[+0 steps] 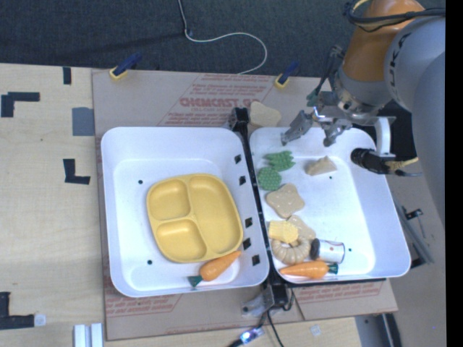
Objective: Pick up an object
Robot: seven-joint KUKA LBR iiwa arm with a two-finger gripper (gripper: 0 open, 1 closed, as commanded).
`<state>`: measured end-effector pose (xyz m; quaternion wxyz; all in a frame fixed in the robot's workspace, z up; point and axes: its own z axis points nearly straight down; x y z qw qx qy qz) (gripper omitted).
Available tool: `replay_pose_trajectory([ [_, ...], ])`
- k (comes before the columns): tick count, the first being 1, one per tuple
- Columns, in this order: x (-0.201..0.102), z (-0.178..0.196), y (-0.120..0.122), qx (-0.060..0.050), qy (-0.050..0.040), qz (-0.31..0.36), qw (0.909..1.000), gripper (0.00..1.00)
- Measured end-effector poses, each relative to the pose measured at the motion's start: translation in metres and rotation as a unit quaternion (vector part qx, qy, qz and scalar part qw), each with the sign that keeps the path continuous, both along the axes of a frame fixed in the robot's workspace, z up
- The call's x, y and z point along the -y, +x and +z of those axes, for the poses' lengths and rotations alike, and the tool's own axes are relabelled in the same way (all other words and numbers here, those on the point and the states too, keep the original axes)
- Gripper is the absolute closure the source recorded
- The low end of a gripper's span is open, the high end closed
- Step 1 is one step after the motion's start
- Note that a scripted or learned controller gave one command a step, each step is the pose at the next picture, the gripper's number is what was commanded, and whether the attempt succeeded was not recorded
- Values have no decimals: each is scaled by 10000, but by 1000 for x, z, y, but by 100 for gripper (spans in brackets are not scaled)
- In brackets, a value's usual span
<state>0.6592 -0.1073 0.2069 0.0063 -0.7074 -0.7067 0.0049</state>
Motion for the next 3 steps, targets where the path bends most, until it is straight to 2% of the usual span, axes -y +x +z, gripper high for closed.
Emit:
replay_pose_trajectory([
  [1,0,9,3,72,-10,14,10000,0],
  [3,-11,-94,1,52,-14,15,10000,0],
])
